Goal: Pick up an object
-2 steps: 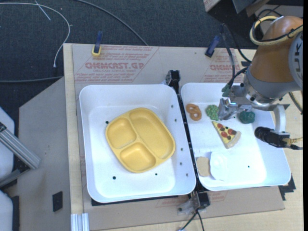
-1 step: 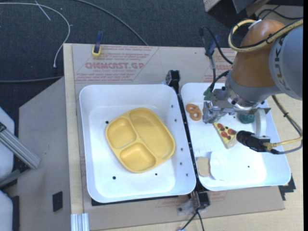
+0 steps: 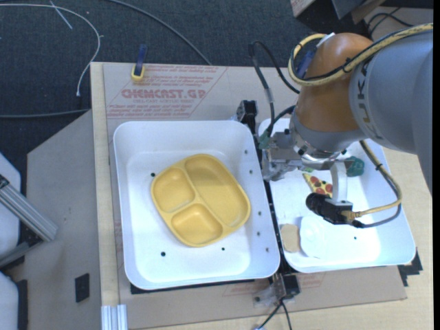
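Note:
A yellow divided plate (image 3: 199,198) lies in the middle of the left bin (image 3: 137,253). In the right bin (image 3: 392,243) I see a tan round piece (image 3: 290,238) at the near left, beside a white disc (image 3: 320,243). A small red and yellow item (image 3: 315,182) and a teal piece (image 3: 355,166) lie further back. My gripper (image 3: 278,162) hangs low over the right bin's far left part, close to the wall between the bins. The orange band and the wrist above it hide most of the gripper. Nothing shows in its grasp.
The grey arm comes in from the upper right and covers the back of the right bin. A black connector with a yellow cable (image 3: 330,210) hangs over the bin's middle. A blue and yellow clip (image 3: 140,66) sits on the cardboard at the back left.

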Motion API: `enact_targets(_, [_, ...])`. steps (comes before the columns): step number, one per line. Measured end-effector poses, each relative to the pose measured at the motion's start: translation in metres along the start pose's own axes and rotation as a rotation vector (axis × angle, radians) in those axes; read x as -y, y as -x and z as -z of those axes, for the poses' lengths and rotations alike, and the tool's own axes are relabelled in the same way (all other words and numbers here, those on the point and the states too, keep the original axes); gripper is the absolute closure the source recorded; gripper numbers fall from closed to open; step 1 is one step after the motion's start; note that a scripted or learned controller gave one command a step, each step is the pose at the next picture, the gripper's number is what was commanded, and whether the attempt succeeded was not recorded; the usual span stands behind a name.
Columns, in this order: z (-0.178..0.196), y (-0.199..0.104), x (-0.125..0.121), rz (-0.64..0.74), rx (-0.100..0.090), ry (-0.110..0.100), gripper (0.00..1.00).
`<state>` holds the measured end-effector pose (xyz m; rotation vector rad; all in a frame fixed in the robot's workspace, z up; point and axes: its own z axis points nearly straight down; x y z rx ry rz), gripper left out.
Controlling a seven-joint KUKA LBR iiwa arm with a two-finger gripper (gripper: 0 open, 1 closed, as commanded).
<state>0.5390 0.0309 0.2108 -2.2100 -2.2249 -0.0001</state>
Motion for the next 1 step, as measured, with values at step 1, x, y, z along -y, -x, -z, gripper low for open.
enact_targets(1, [0.0193, -0.0524, 0.0145, 0.001, 0.000, 0.005, 1.00])
